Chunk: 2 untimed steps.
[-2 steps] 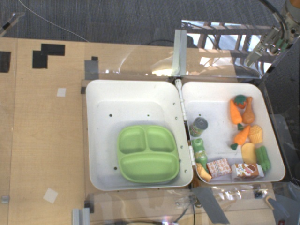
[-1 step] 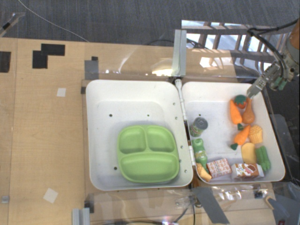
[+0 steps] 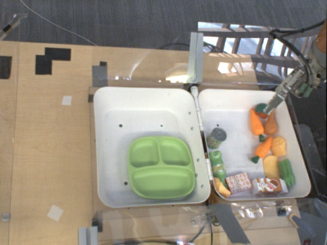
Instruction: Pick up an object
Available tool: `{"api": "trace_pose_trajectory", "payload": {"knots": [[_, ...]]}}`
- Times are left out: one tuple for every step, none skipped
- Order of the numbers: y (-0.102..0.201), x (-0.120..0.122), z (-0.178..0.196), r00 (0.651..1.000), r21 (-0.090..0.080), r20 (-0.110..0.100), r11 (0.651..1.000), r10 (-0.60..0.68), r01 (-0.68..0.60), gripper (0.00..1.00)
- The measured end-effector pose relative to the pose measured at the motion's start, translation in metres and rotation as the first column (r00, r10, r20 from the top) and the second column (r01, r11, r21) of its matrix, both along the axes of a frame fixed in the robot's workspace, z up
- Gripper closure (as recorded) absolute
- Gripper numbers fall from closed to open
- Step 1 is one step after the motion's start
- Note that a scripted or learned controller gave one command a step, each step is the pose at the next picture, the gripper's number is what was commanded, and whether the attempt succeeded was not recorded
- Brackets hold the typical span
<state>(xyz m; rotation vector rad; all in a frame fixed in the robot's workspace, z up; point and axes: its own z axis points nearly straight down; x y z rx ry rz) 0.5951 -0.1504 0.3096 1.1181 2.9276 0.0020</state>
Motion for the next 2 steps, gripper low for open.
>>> {"api": "trace_pose_trajectory", "payload": {"knots": [[-0.013,0.041,-0.125,0.997,0.002,-0.013,0.997,-0.071,0.071,0.0],[-0.021,0.058,-0.22,0.999,-0.002,0.006,0.999,0.039,-0.039,0.0]]}}
